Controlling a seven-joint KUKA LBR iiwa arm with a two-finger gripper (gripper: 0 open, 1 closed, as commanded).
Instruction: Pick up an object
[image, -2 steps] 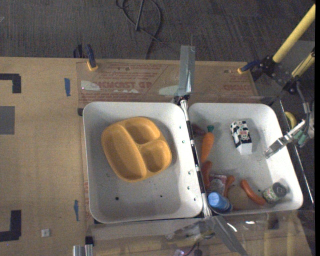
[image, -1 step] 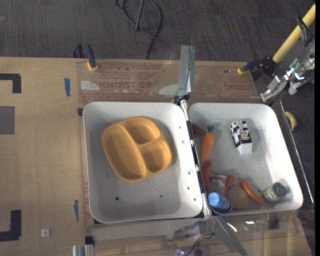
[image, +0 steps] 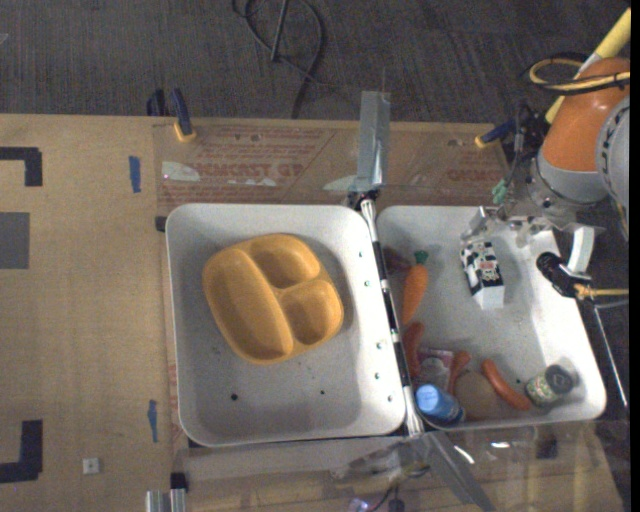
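My gripper (image: 487, 232) hangs over the back part of the right bin (image: 570, 340), below the grey arm with its orange band (image: 580, 135). Right under its tip is a small white box with black print (image: 487, 276); whether they touch is unclear. An orange toy carrot (image: 414, 288) with a green top lies near the bin's left wall. Along the front of this bin lie a blue-capped bottle (image: 436, 402), a red sausage (image: 505, 385), a brownish lump (image: 478, 397) and a small round can (image: 551, 384).
The left bin (image: 200, 400) holds a yellow divided plate (image: 272, 296). A metal divider (image: 385, 300) runs between the two bins. A black part with a yellow cable (image: 562, 275) hangs by the right bin's right wall. Clamps sit at the bench's back edge.
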